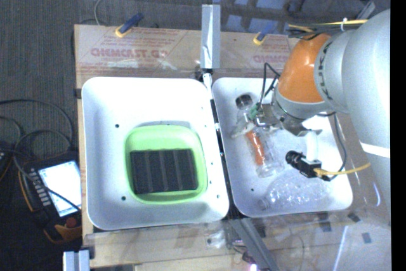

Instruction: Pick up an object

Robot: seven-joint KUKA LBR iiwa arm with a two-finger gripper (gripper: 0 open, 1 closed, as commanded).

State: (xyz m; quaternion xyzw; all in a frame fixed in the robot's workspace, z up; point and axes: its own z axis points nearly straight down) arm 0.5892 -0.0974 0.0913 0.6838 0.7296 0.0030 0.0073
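Note:
A clear plastic bottle (259, 146) with an orange label lies lengthwise in the right bin (336, 197), its dark cap (243, 100) pointing to the far side. My gripper (262, 116) hangs below the orange wrist band, low over the bottle's neck end, and the wrist hides much of it. A crumpled piece of clear plastic (288, 190) rests near the right bin's front wall.
The left bin (104, 111) holds a light green tub (167, 164) with a dark ribbed inside. A black connector with a yellow cable (303, 163) hangs off the arm over the right bin. The bulky grey arm covers the right side. A tablet (57, 184) lies on the floor at left.

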